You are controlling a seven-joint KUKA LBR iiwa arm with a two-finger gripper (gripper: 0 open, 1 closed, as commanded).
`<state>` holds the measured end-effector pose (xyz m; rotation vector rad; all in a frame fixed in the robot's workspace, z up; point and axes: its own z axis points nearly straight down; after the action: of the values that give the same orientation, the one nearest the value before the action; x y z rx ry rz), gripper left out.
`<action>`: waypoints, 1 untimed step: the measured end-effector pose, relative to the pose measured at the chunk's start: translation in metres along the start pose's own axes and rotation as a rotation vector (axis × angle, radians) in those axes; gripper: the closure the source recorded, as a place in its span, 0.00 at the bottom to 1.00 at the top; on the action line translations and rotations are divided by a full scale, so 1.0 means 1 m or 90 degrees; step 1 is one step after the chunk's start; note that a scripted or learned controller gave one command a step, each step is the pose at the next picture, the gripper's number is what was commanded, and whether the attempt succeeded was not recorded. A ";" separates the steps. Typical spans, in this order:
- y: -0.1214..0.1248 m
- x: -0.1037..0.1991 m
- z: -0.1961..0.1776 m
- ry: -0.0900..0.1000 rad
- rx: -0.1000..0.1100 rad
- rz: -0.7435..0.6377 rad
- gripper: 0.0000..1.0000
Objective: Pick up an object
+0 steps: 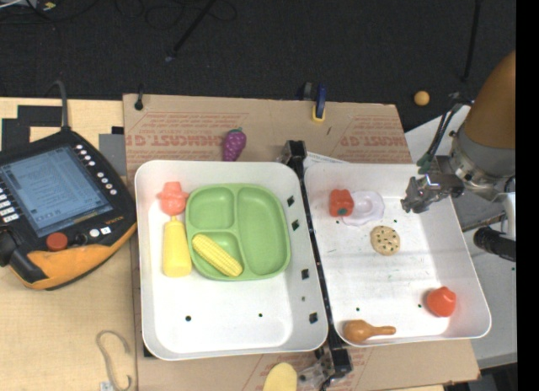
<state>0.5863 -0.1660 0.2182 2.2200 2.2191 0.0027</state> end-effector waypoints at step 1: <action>0.000 -0.001 -0.010 0.001 0.002 0.000 1.00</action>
<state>0.5862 -0.1673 0.2278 2.2226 2.2211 0.0005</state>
